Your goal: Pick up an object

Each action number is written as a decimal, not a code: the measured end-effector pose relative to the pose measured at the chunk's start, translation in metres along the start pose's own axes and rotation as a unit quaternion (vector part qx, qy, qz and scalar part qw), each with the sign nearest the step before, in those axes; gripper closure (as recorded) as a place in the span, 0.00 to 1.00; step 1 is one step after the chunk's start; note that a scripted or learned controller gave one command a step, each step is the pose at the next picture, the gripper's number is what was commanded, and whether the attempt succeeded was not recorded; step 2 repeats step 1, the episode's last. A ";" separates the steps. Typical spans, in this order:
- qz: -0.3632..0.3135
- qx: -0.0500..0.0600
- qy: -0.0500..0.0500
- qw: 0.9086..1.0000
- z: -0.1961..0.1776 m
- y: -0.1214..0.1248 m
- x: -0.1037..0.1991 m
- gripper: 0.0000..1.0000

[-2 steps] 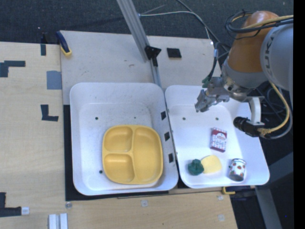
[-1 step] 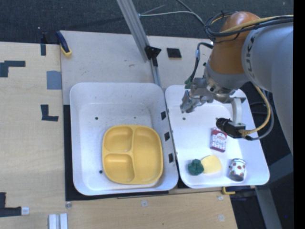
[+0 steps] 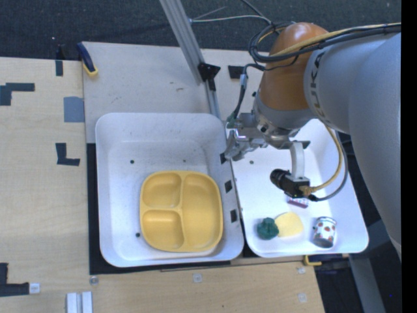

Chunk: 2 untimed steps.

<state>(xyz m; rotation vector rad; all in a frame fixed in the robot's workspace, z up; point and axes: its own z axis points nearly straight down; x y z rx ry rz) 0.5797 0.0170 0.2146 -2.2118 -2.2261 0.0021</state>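
gripper (image 3: 233, 147) at right bin's (image 3: 257, 194) inner edge, grip state untellable, green object (image 3: 266, 228) well apart, toward front rim

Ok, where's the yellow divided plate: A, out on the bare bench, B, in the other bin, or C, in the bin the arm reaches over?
B: the yellow divided plate lies inside the bin farther from the arm, well within its white walls.

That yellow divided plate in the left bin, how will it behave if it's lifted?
The yellow plate looks like stiff moulded plastic, so it probably won't flop. It lies flat and wide in the left bin, so if pushed it likely slides rather than rolls, and a grasp at its rim may tilt it.
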 end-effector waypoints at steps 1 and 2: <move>0.000 -0.001 0.000 1.000 -0.010 -0.001 0.048 1.00; 0.000 -0.001 0.000 1.000 -0.010 -0.001 0.048 1.00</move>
